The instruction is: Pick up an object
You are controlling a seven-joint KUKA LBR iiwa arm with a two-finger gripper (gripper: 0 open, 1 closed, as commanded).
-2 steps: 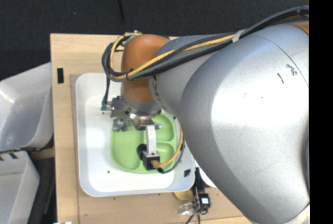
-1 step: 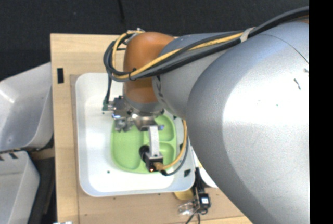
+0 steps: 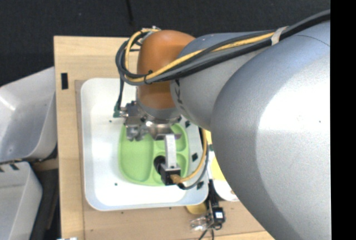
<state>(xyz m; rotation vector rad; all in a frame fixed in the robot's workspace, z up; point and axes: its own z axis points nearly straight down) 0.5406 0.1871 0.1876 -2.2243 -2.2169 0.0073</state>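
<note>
A green dish (image 3: 135, 162) is seen lying in the white bin (image 3: 95, 138), toward its right edge, beneath the gripper (image 3: 149, 128), whose opening cannot be told.

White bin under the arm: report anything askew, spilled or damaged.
Nothing stands out. A green tray-like piece lies inside the white bin, no spill or break visible. The arm hides the bin's right side.

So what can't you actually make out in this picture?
Green tray: its far end is hidden under the gripper, camera view.
White bin: its right side is covered by the grey arm.
Yellow thing by the bin's right rim: mostly hidden by the arm, too little shows to name.
</note>
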